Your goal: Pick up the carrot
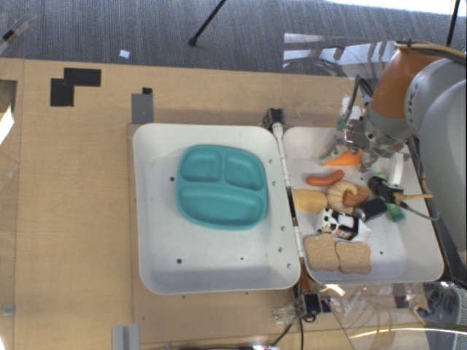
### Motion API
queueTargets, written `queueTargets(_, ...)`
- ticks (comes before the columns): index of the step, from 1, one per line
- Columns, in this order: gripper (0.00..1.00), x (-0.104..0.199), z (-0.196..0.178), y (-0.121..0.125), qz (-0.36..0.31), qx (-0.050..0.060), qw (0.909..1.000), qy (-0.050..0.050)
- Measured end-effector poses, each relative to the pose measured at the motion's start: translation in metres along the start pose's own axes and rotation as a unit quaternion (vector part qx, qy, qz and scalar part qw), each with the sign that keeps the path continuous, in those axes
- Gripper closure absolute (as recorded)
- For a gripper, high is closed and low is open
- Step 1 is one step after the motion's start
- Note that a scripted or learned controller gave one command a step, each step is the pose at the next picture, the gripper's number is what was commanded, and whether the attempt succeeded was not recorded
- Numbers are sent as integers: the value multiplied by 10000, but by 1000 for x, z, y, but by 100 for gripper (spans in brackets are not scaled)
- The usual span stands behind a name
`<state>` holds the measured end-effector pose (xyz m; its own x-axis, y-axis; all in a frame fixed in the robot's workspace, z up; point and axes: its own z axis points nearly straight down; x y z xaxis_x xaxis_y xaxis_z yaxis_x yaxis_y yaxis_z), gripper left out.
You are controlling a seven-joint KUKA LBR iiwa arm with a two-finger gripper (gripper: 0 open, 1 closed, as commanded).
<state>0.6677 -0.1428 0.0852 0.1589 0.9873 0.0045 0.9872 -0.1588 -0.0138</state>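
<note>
While gripper [355,146] sits low in right bin [416,257] | carrot [346,159] just under fingers | finger state: cannot tell

Looking down at a slant from above the bench [73,195], far enough back to be taking in both white bins [211,268] whole. Facing toward the grey floor [146,20] beyond the bench's far edge, with the arm [430,93] entering at right.

floor [146,20]: grey carpet | bench [66,232]: light wood | top: bright glare
</note>
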Motion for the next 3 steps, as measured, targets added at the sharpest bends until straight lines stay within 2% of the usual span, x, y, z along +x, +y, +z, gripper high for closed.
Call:
queueTargets(1, 100, 3, -13, 2, -42, -26, 10000, -1)
queueTargets(2, 0, 3, -13, 2, -46, -19, 10000, 3)
queueTargets(3, 0, -41, -1, -11, -505, -92, 9987, -42)
